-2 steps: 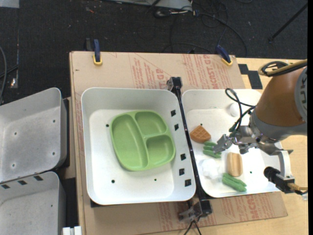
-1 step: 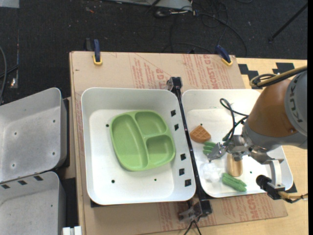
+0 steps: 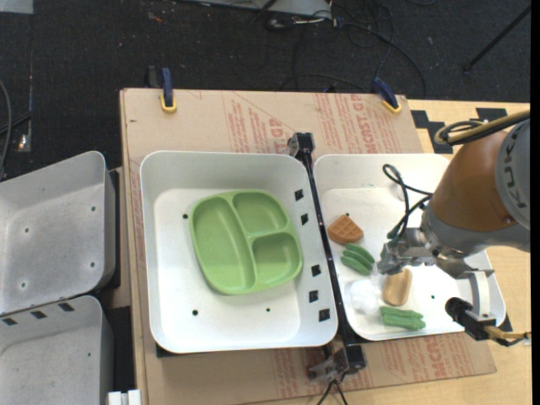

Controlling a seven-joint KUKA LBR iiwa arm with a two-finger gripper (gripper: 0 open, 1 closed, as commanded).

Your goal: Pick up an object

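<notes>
Tan piece (image 3: 397, 288) in right bin (image 3: 371, 175), top hidden beneath gripper (image 3: 396, 258).

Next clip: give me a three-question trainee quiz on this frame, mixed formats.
1. True or false: the green plate lies in the left bin.
2. Which item lies nearest the claw? A) orange wedge B) tan roll C) green plate
3. Fill in: the right bin holds ___ green pods.

Key: 1 true; 2 B; 3 two.
</notes>
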